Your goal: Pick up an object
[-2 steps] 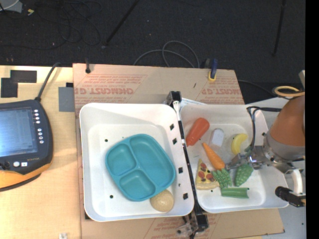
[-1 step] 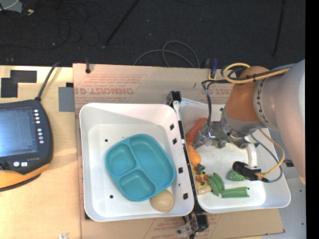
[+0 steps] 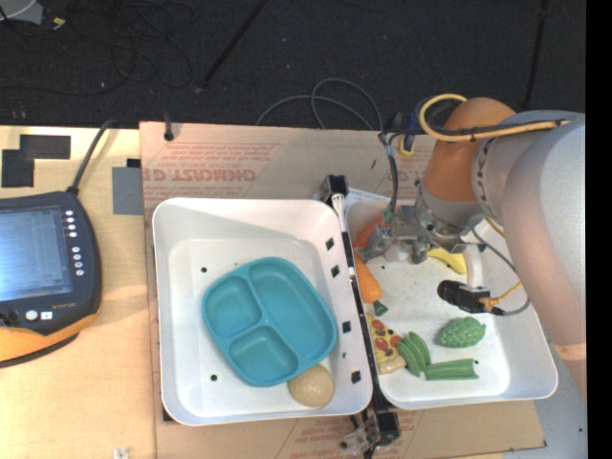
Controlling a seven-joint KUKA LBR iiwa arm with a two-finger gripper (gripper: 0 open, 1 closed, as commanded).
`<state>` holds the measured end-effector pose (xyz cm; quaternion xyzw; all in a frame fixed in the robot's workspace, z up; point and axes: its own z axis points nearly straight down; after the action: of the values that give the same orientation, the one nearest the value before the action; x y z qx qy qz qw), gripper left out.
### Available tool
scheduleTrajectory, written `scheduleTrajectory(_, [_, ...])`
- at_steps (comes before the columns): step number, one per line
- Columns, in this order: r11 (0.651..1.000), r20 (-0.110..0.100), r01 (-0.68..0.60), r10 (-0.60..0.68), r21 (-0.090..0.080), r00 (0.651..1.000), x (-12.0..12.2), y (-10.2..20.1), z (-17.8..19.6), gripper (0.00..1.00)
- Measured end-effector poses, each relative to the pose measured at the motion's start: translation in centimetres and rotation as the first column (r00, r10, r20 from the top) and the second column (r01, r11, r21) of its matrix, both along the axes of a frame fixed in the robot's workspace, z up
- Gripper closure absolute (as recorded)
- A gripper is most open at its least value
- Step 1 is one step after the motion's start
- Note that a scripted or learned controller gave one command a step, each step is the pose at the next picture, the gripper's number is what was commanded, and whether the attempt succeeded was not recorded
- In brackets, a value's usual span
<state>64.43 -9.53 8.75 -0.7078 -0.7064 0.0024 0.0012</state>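
1. The banana (image 3: pixel 446 257) lies at the right bin's (image 3: pixel 535 382) twelve o'clock end, just at three o'clock of my jaws (image 3: pixel 406 249); I'd centre over it before closing.
2. Whether my jaws are open, I cannot tell.
3. My arm (image 3: pixel 535 208) reaches in from three o'clock, wrist pointing down.

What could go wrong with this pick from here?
The gripper sits low in the right bin near its back wall and the divider, so it may close on nothing or clip the wall. The carrot lies against the divider, hard to get fingers around. The banana is partly hidden under the wrist.
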Motion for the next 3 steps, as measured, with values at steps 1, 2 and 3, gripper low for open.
scheduleTrajectory(1, [1.000,0.001,-0.001,0.001,0.001,1.000,-0.13,-0.12,-0.04,0.00])
scheduleTrajectory(2, [1.000,0.000,-0.003,0.003,0.001,1.000,-0.13,-0.15,-0.04,0.00])
scheduleTrajectory(3, [1.000,0.000,-0.005,0.005,0.001,1.000,-0.13,-0.16,-0.04,0.00])
